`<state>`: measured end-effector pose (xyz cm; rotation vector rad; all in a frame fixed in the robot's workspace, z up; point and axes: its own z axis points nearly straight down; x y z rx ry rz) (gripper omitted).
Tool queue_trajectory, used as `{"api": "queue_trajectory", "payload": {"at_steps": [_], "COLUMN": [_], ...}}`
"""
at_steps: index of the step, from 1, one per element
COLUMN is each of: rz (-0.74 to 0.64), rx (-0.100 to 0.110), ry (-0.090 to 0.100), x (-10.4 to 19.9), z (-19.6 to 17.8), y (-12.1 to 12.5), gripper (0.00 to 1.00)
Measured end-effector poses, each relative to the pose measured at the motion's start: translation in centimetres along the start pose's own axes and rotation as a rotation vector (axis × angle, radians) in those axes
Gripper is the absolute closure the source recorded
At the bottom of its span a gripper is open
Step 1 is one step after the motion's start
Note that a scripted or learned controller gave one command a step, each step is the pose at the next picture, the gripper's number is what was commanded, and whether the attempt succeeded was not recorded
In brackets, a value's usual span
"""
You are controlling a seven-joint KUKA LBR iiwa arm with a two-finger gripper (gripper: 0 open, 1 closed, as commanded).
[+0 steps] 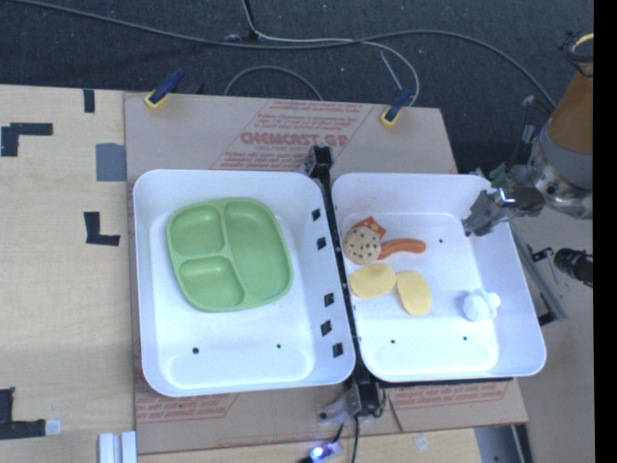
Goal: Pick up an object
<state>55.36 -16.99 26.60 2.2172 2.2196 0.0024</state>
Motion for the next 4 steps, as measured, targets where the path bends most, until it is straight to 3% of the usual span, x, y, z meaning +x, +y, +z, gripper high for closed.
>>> {"api": "queue_trajectory", "payload": {"at_steps": [1,4], "rz": [-0.005,-0.007], "rx": [0.006,0.006], "ry": [0.003,0.003], "x": [5.6,22.9], "z": [1.6,1.4], "y": [-0.4,-2.5], "gripper": [1.00,1.00]}}
